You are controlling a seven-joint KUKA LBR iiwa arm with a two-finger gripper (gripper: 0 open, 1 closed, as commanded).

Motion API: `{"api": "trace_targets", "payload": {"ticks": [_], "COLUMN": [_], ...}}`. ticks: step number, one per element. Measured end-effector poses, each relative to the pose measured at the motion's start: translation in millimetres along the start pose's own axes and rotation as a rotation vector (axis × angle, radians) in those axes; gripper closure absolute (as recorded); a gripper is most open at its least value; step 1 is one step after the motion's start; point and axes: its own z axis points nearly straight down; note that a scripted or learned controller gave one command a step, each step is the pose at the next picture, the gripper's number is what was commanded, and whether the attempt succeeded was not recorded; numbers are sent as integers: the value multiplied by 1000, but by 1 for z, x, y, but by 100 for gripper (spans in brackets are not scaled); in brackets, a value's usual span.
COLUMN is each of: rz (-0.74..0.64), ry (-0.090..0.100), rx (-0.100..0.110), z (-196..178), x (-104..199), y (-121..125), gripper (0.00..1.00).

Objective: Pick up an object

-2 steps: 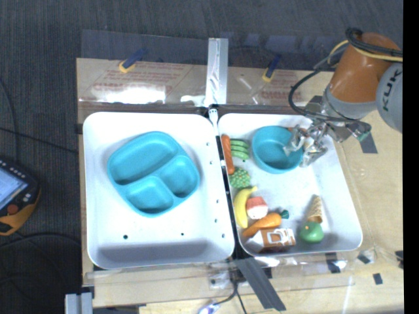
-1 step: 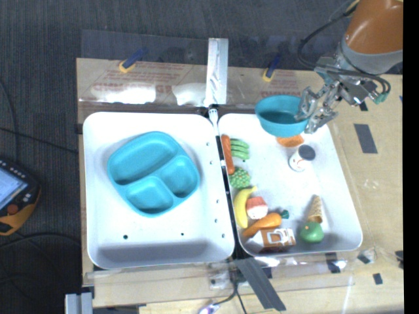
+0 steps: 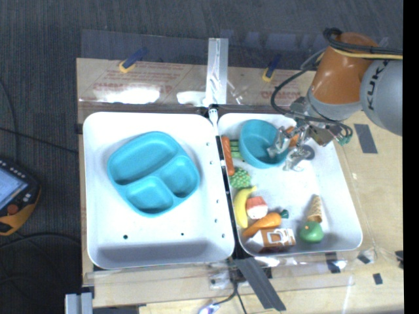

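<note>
Seen from above: gripper [image 3: 292,150] low in the right bin [image 3: 344,175], just beside the blue bowl [image 3: 256,141], touching or overlapping its right rim. Fingers blurred among metal and cable; spread and grasp impossible to tell. Below, crowded toy food: banana [image 3: 241,203], carrot [image 3: 260,224], green pepper [image 3: 312,231], partly overlapping. Left bin [image 3: 98,195] with blue divided tray [image 3: 153,171].

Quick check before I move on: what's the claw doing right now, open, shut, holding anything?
Claw: cannot be told; it sits at the rim of the blue bowl in the right bin.
</note>
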Motion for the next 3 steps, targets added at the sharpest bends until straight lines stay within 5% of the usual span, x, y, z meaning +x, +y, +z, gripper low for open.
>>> {"api": "trace_targets", "payload": {"ticks": [1,2,3], "rz": [197,230,230], "ry": [-3,-37,-21], "rx": [4,28,16], "z": [-70,0,12], "x": [-26,0,4], "y": [40,68,73], "gripper": [100,100,0]}}
